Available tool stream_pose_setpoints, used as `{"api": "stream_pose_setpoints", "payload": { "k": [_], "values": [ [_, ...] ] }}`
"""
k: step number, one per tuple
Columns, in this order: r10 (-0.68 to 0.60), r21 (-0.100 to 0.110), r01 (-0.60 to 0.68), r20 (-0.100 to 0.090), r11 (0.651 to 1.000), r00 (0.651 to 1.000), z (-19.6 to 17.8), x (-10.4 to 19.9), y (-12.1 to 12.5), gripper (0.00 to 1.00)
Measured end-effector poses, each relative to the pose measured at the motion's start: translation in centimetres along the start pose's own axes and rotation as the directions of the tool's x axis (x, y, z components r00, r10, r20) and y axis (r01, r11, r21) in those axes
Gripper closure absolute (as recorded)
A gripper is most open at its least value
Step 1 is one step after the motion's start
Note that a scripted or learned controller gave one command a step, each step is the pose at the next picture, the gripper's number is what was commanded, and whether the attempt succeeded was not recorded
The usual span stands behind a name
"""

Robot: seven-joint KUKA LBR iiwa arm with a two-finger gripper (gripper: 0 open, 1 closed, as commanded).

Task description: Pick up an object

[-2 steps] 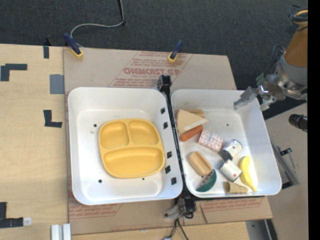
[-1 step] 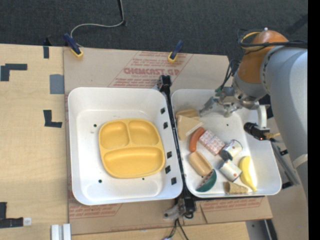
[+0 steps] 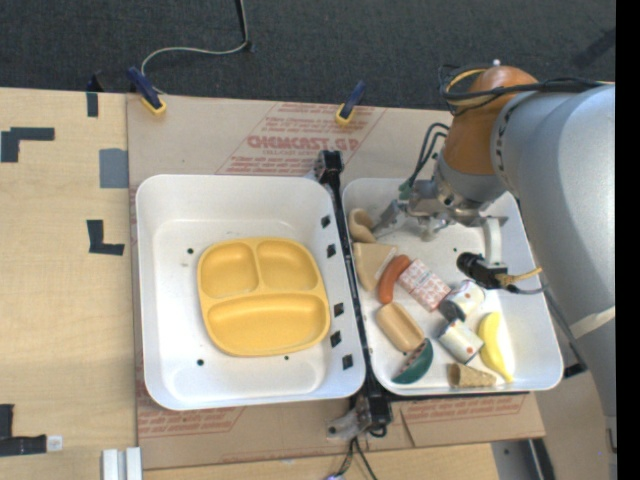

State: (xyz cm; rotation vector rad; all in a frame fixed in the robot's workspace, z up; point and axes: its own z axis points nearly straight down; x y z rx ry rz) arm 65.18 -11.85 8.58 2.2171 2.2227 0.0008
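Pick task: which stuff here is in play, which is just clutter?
In play:
gripper
right bin
banana
hot dog
bread roll
wrapped packet

Clutter:
left bin
yellow tray
clamps
cable

right bin (image 3: 530,368) crowded, yellow tray (image 3: 264,296) open above

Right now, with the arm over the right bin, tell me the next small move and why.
Probably lower the hand slightly toward the tan piece at the right bin's far left corner. The hand hangs just beside that piece, with nothing seen between its tips, while the hot dog, banana and other toys lie nearer the camera, farther from it. The divider wall is close, so go slowly.
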Motion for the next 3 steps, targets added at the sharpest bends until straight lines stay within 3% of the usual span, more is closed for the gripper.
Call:
{"api": "stream_pose_setpoints", "payload": {
  "k": [1, 2, 3],
  "values": [
    [0.002, 0.000, -0.002, 0.001, 1.000, 1.000, 0.0, 1.3, -4.5, 0.00],
    [0.001, 0.000, -0.001, 0.001, 1.000, 1.000, -1.0, 1.3, -4.5, 1.00],
    [0.000, 0.003, 0.000, -0.003, 1.000, 1.000, -9.9, 4.9, -11.1, 1.00]
  ]
}}
